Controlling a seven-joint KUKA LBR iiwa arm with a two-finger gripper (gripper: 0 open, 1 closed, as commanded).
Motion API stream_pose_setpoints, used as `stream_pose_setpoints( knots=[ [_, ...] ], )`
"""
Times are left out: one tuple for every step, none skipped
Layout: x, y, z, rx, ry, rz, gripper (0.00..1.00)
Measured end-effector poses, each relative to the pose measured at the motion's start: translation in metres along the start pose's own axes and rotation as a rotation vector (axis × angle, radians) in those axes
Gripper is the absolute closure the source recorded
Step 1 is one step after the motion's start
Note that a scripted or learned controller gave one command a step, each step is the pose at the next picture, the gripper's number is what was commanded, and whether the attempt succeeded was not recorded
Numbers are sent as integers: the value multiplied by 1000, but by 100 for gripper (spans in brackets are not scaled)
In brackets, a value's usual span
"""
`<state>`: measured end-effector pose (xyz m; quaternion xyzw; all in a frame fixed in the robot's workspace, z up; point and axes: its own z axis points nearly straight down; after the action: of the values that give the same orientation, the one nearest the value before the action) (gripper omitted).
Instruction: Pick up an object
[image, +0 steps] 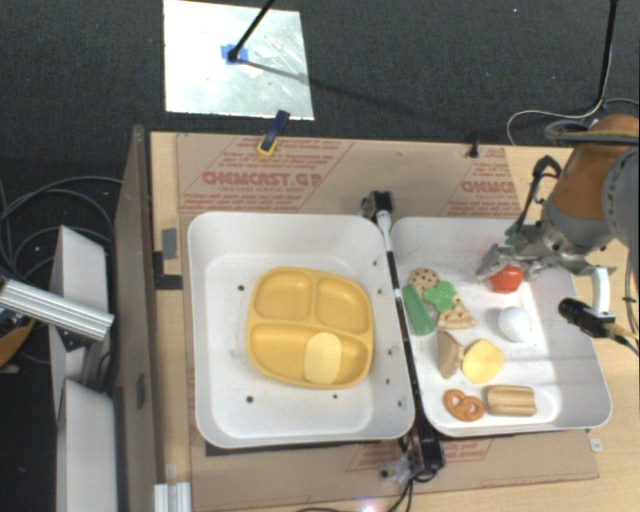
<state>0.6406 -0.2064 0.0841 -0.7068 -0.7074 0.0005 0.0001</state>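
In the camera view the metal tool (508, 262) hangs over the right bin (590, 400), directly above a glossy red tomato (507, 279); whether it grips it I cannot tell. Just below lies a smooth white egg (513, 323), and far left a yellow divided plate (310, 325).

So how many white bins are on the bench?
2. The left bin holds a yellow divided plate. The right bin sits beside it and holds the toy food, such as the red tomato by the gripper.

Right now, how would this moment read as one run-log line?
arm: over right bin | hand: above red toy tomato, grasp unconfirmed | left bin: yellow divided plate holding pale oval piece
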Motion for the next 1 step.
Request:
stream_pose_setpoints(
  knots=[
    [0, 3, -12, -7, -2, -2, 100]
  ],
)
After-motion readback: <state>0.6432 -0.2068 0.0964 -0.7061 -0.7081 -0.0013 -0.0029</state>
